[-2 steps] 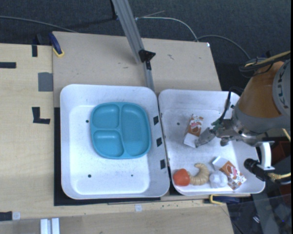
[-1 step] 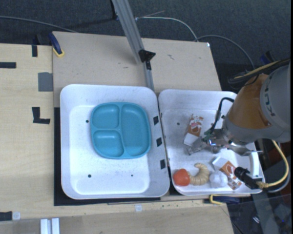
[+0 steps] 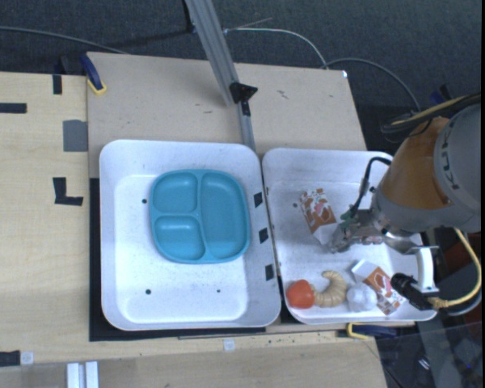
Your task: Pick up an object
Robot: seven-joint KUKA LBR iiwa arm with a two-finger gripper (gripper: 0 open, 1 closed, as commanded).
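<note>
In right bin, claw, packets' print unreadable

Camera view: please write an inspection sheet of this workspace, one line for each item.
Surface: wooden bench bearing left bin and right bin, side by side.
Job's things: in the right bin, a red-and-white packet, red tomato, tan croissant, whitish lump and small red-and-white carton.
Clutter: blue divided plate in the left bin.
Grippers: gripper low in the right bin, just right of the packet; grasp cannot be judged.
Cables: thin cable behind the bins; yellow cable by the arm.
Surroundings: dark floor, metal pole.
</note>
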